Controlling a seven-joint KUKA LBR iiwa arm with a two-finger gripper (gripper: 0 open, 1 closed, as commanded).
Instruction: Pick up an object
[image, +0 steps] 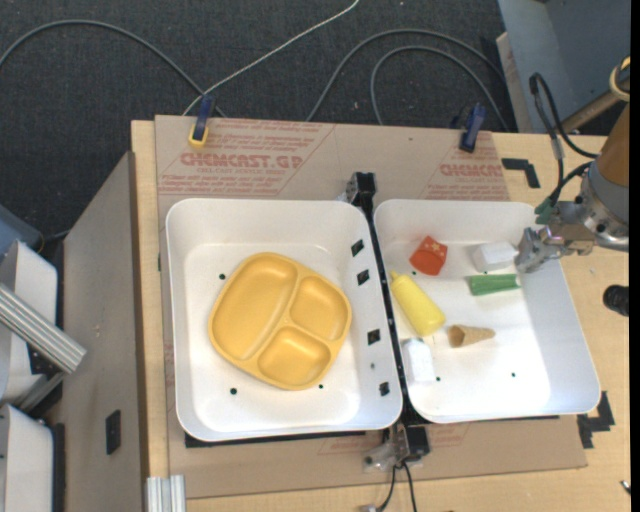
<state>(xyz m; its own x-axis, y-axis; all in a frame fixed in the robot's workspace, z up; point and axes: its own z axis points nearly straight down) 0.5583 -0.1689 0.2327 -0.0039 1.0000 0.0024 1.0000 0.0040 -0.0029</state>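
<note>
- Left bin: carries a yellow three-compartment tray; it lies left of the centre divider and plays no part in this step.
- Yellow bottle: just right of the divider, slanted; a white packet lies below it and a cone-shaped piece further right.
- Red block: right of the divider, towards the far wall of the right bin.
- Green bar and white block: well right of the divider, the candidates nearest the end effector.
- End effector: at the bin's right wall, grasping nothing visible; whether released or clenched cannot be told.
- Advice: centre over one item, likely the green bar, align across its short side, and descend clear of the white block.
</note>
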